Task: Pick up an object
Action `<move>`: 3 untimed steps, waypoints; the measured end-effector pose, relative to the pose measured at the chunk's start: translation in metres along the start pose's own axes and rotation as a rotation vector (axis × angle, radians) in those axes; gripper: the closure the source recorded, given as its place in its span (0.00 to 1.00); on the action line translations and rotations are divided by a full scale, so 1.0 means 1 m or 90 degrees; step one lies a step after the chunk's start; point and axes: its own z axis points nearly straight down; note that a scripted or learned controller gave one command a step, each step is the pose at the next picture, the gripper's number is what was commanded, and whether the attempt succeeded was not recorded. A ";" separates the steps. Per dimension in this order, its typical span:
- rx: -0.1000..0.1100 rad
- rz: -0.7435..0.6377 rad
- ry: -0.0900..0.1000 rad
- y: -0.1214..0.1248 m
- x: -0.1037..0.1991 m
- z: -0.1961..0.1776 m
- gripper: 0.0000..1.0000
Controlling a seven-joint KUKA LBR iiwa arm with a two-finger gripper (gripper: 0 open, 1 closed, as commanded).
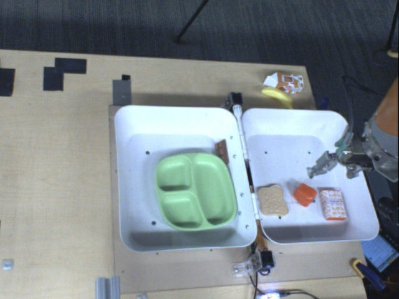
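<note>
The right bin [293,129] holds a tan slice of bread [272,200], a small orange object [305,194] and a white and red carton [333,204], all near its front wall. My gripper [336,167] hangs over the right side of this bin, above and just behind the carton and the orange object. Its fingers [321,165] are spread open and hold nothing. The arm comes in from the right edge.
In the left bin [134,167] lies a green divided plate [195,190], with a small brown item [221,148] against the wall behind it. A yellow banana [277,94] and a packet [287,81] lie on the bench behind the right bin.
</note>
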 end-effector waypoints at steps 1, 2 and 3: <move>-0.004 0.001 -0.001 -0.002 0.034 0.127 0.00; -0.005 0.001 -0.001 -0.001 0.035 0.117 1.00; -0.002 -0.001 -0.001 0.114 -0.003 0.089 1.00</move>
